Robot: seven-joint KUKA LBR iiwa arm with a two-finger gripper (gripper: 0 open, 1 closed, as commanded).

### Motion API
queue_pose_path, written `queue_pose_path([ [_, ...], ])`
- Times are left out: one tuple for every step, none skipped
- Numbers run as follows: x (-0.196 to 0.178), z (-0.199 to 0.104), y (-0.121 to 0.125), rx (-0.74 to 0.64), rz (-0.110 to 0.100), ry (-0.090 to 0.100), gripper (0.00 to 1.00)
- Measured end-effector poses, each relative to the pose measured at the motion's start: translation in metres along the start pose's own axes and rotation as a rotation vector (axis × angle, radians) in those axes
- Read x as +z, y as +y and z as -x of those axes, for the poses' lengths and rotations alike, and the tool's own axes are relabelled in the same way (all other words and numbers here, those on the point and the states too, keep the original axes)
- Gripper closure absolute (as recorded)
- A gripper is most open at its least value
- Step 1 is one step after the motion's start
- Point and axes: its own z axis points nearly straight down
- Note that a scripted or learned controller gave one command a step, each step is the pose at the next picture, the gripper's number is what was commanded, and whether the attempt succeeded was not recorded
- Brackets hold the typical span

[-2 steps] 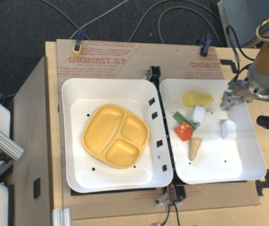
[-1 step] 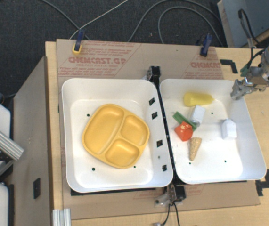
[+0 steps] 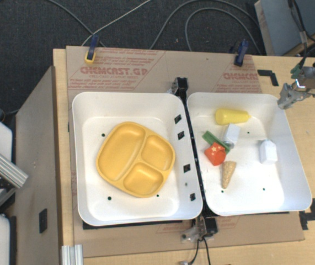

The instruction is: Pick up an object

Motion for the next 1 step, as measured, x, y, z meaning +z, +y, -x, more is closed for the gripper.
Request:
queue_pose_path([
  [0.0104,-0.0545,0.0097,-0.002,-0.008,0.003,1.0],
])
